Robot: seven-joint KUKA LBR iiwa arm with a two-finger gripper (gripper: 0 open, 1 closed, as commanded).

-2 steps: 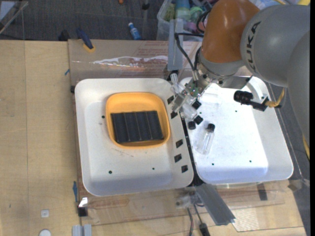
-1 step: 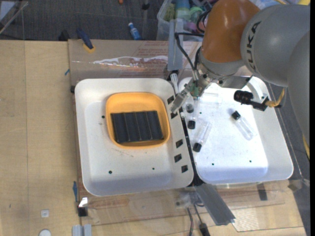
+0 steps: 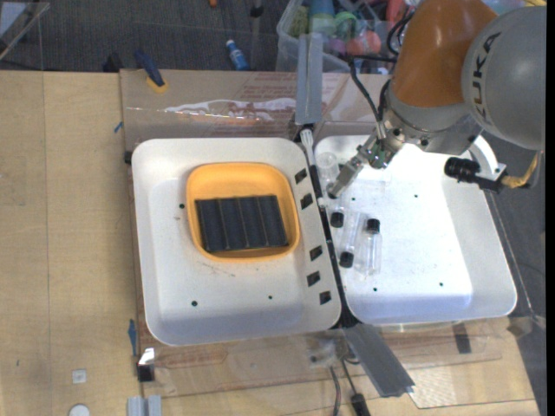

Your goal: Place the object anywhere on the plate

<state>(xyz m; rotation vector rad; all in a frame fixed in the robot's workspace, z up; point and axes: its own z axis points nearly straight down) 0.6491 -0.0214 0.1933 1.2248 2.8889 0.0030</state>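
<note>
An orange plate point(image 3: 241, 177) lies in the left white bin point(image 3: 165, 302). On the plate rests a black ribbed rectangular object point(image 3: 242, 224), flat and covering most of the plate's middle. My gripper point(image 3: 340, 180) hangs over the near-left part of the right bin point(image 3: 451, 267), close to the divider and to the right of the plate. I see nothing held in it. The grey arm with its orange band point(image 3: 438, 46) comes in from the upper right.
A small clear item with a black cap point(image 3: 371, 243) lies in the right bin, with two small dark bits point(image 3: 337, 220) near the divider point(image 3: 314, 232). A box of colourful clutter point(image 3: 347, 7) stands behind the bins.
</note>
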